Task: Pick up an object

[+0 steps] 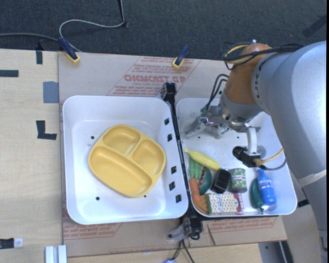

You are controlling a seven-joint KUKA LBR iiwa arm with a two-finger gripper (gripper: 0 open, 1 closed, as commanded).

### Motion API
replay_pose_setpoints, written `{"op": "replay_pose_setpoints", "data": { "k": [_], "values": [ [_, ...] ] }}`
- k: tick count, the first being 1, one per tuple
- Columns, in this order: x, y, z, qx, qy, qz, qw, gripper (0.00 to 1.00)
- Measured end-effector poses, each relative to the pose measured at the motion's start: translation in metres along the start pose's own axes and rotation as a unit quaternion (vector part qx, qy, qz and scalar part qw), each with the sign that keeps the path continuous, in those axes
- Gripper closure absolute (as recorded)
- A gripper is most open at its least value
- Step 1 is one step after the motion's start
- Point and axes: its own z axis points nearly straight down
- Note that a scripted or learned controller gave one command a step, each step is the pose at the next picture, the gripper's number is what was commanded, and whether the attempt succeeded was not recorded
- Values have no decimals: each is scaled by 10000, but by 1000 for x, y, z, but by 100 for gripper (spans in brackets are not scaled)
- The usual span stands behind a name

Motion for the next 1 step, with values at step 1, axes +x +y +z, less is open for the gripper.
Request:
{"op": "replay_pose_setpoints", "data": {
  "k": [1],
  "values": [
    [0, 0, -9, -1, -5, -7, 10000, 100]
  ]
}}
